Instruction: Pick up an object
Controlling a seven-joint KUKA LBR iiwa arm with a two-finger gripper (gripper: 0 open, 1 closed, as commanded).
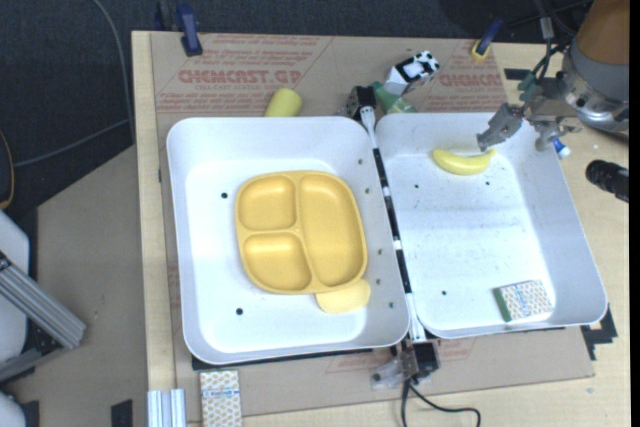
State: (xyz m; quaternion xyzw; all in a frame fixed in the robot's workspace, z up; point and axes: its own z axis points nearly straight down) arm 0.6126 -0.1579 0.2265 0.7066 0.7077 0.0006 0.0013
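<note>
Yellow banana (pixel 462 161) is lying in the right bin (pixel 560 215), the pincer (pixel 497 133) hovering just beside its upper end; whether it is clenched, I cannot tell.

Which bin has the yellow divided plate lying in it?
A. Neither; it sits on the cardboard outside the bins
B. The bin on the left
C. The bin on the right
B: the yellow divided plate lies in the left bin, while the right bin holds a banana near the robot's hand and a small patterned sponge.
</note>
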